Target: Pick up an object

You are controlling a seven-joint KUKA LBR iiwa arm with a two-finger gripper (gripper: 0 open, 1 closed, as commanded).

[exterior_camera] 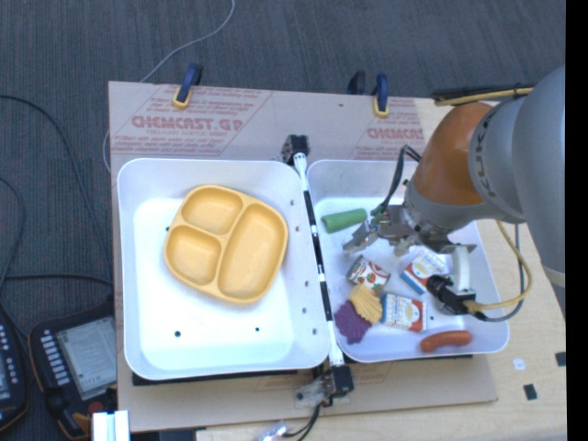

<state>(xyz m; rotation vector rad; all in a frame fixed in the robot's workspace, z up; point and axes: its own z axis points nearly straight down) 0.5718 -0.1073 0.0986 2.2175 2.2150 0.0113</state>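
Seen from above at a slant: bench w/ two shallow white bins side by side on a brown board printed w/ red lettering, clamped at far edge by blue and yellow clamps.

Left bin (129, 274): holds a yellow divided plate (226, 243), three compartments, lying flat near the bin's centre, slightly toward the far side.

Right bin (491, 338): crowded w/ small toy food items. Green cylinder-shaped piece (343, 218) near the divider at the far-left part of the bin. Small red-and-white packet (368, 272) toward the middle. Yellow corn-like piece (366, 303) just in front of it, touching a purple grape cluster (349, 322) at the near-left. Red-and-white carton (403, 311) just beside the corn, to the right. White packet w/ blue and red print (424, 269) further right. Red sausage (446, 340) at the near-right corner, close to the rim.

Arm: grey w/ orange band (455, 159), reaching in from the right, over the right bin. Gripper (371, 232) low over the bin's far-middle part, just right of the green cylinder and just above the red-and-white packet in frame. Metal fingers (360, 238) spread apart, nothing visible between them. Cannot tell whether fingertips touch the bin floor. Black cable looping off the wrist over the bin's right side.

Off the bench, lower left: part of a dark handheld control unit w/ screen (78, 356) on grey carpet; black cables across floor.
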